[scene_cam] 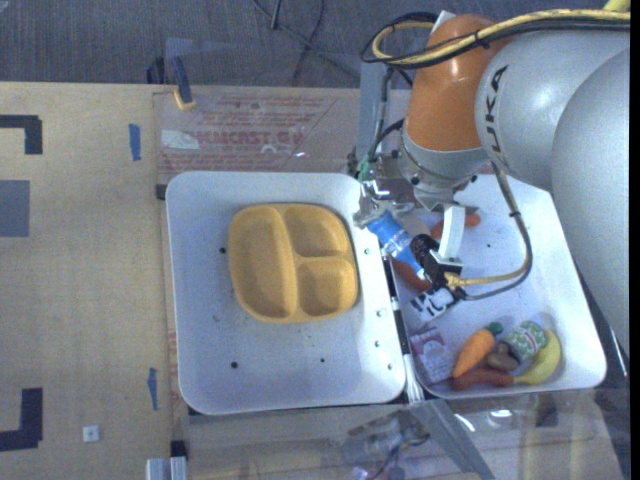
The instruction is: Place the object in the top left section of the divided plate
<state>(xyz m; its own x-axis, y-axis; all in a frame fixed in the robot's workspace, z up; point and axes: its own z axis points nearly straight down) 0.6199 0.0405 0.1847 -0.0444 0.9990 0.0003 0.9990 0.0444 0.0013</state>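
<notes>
Because the arm (520, 78) hangs over the seam between the two bins, its jaws (385, 230) sit near the yellow divided plate (293, 261) in the left bin (200, 348); they seem to grip a small blue object (387, 231), though I cannot tell for certain.

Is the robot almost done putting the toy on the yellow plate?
Not yet. The yellow divided plate in the left bin has nothing in its sections. The gripper is over the bins' shared edge with a blue object by it; whether it is gripped is unclear. Placing remains.
</notes>
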